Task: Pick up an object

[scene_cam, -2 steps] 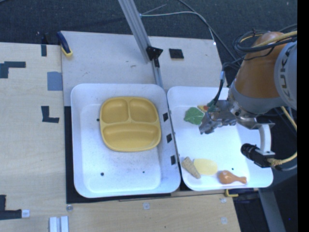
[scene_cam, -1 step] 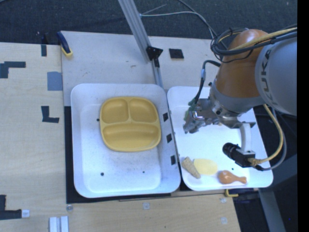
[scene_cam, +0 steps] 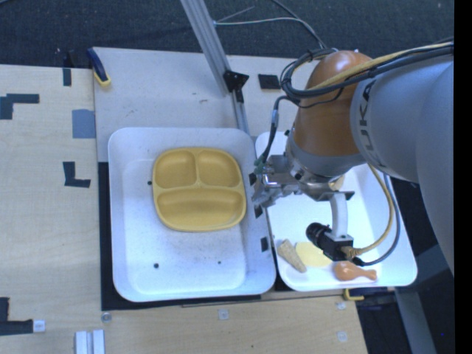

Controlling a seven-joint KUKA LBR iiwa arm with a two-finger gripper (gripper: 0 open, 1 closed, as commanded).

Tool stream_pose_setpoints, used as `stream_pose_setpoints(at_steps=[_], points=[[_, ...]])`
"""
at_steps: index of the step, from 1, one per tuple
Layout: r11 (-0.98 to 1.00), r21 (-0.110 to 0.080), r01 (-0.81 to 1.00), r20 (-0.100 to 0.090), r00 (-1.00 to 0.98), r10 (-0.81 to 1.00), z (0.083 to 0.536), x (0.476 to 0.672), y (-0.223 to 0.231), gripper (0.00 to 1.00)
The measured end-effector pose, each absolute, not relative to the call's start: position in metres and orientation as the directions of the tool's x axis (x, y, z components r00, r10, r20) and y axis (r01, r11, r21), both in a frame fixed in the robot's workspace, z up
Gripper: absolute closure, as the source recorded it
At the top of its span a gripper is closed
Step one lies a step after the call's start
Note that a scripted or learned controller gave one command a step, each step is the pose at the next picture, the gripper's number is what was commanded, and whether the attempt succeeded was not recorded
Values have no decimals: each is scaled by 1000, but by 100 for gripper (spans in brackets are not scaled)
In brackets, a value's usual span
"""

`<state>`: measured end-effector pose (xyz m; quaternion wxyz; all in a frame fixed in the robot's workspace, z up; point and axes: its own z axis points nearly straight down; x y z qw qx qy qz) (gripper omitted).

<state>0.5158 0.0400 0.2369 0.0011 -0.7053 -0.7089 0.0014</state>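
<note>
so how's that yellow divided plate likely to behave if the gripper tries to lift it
The yellow divided plate looks stiff, probably light moulded plastic. It lies flat in the left bin, so it shouldn't roll. Its smooth, low rim may be slippery and hard to pinch.

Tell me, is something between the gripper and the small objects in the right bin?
Nothing visible blocks them. The gripper hangs over the right bin's left edge, and the corn piece, yellow piece and orange piece lie open near the front wall. The wrist hides the bin's middle.

Fixed overhead camera, slanted down on both bins [scene_cam: 118,198], bench-wide view
</note>
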Motion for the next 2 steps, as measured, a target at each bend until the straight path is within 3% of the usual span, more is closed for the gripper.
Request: stream_pose_setpoints(at_steps=[1,2], points=[[6,-2,1000,0,-6,1000,222,523,89,100],[2,-3,1000,-1,-2,1000,223,523,87,0]])
